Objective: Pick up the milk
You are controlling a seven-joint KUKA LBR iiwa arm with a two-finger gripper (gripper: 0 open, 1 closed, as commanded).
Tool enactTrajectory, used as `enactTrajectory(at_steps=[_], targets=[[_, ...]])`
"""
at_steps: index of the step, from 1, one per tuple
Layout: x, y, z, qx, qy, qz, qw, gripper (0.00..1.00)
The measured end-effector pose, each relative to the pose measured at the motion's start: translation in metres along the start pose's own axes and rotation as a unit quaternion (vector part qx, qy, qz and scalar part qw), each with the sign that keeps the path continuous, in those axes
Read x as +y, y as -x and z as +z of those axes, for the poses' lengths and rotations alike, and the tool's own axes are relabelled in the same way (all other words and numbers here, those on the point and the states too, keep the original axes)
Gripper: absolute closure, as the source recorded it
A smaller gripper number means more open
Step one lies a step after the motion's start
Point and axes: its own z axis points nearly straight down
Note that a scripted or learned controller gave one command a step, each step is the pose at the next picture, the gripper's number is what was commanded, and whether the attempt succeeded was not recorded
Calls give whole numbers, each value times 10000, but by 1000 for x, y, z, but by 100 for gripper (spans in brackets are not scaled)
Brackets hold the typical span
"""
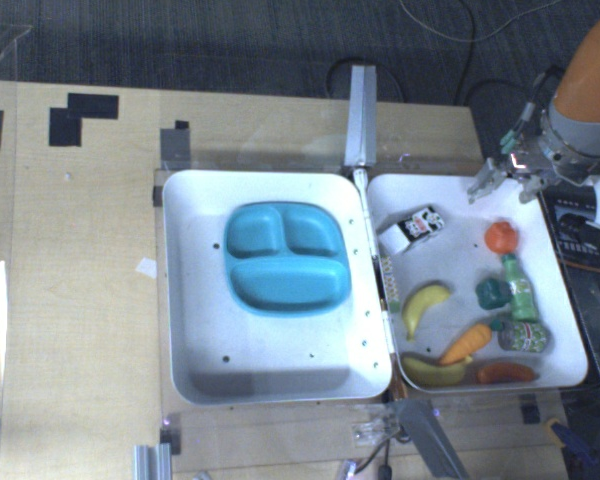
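a pale wooden table (70, 298) is seen from above, bearing two shallow white bins side by side. in the left white plastic bin (195, 348) a light blue plastic tray with three compartments (285, 256) is laid near the middle. the right white plastic bin (570, 353) is filled with small toy foods. the small white milk carton with black patches (412, 229) is found lying on its side in the upper left part of the right bin, close to the divider between the bins and well apart from the other items. below it a yellow plastic banana (422, 306) is placed, and a second yellow banana (435, 371) is set along the near wall. an orange plastic carrot (467, 343) is laid between them, tilted. a round orange-red fruit (500, 237) is seen toward the upper right, with a green plastic bottle (519, 293) and a dark teal cup-shaped piece (492, 292) just below it. a green-labelled can (524, 337) and a red sausage-shaped piece (506, 373) are found near the lower right corner.

the grey arm with an orange band (590, 83) is seen at the upper right. its pincer (505, 180) is held over the far right edge of the right bin, its fingers spread apart with nothing between them, well apart from the milk carton.
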Motion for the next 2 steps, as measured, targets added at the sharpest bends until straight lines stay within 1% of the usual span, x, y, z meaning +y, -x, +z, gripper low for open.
enactTrajectory(at_steps=[1, 2], targets=[[8, -45, 12, -4, 7, -536, 9986, 0], [-8, -111, 1, 0, 4, -1233, 9924, 0]])
